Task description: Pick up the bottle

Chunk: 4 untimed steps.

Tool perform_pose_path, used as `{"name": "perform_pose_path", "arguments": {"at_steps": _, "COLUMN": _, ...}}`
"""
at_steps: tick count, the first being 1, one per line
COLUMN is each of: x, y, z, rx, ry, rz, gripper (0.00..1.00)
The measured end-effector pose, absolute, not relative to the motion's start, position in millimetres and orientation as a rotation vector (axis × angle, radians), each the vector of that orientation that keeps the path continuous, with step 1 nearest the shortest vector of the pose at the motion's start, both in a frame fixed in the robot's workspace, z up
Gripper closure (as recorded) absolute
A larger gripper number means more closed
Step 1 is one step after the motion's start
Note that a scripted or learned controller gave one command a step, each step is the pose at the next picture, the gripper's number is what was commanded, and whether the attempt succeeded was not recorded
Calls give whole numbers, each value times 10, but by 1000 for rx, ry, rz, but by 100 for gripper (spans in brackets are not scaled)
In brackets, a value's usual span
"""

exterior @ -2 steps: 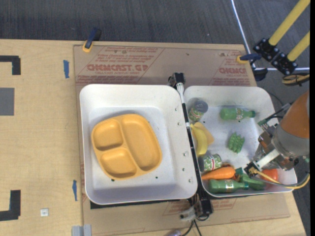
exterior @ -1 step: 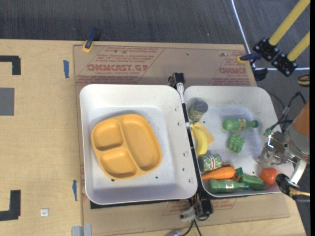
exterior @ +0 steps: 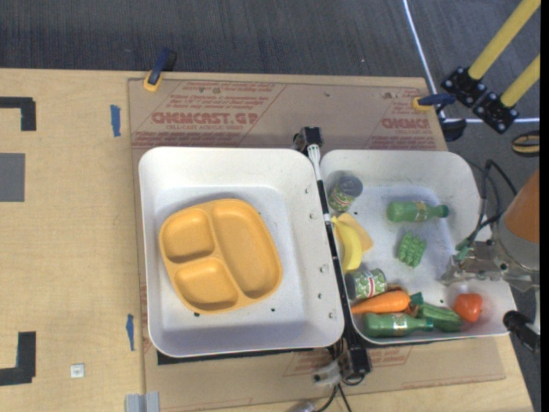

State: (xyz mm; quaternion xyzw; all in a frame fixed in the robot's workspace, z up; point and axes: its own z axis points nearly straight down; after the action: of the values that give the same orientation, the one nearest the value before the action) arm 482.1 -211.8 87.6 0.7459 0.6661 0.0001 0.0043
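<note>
The green bottle (exterior: 396,324) lies flat beside the carrot (exterior: 382,302) (light, slick plastic); grasp mid-body. The gripper (exterior: 467,264) looks empty, its opening unclear.

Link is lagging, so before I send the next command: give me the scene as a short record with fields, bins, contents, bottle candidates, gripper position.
left bin: holds a yellow divided tray
right bin: toy food and containers
bottle candidates: green bottle lying on its side, far part of the bin; second green bottle lying at the near edge beside a carrot
other items: two cans, banana, tomato, small green piece
gripper: at the bin's right side, above the tomato, nothing seen in it
</note>
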Motion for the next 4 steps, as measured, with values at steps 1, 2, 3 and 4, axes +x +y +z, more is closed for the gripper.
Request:
{"name": "perform_pose_path", "arguments": {"at_steps": 1, "x": 4819, "y": -2065, "z": 881, "rx": 1843, "ry": 2529, "rz": 1, "gripper": 100}}
{"name": "perform_pose_path", "arguments": {"at_steps": 2, "x": 4832, "y": -2035, "z": 886, "rx": 923, "ry": 2987, "rz": -3, "gripper": 100}}
{"name": "perform_pose_path", "arguments": {"at_steps": 3, "x": 4834, "y": -2200, "z": 880, "rx": 418, "ry": 3100, "rz": 1, "gripper": 100}}
{"name": "perform_pose_path", "arguments": {"at_steps": 4, "x": 4841, "y": -2234, "z": 883, "rx": -148, "ry": 3120, "rz": -5, "gripper": 100}}
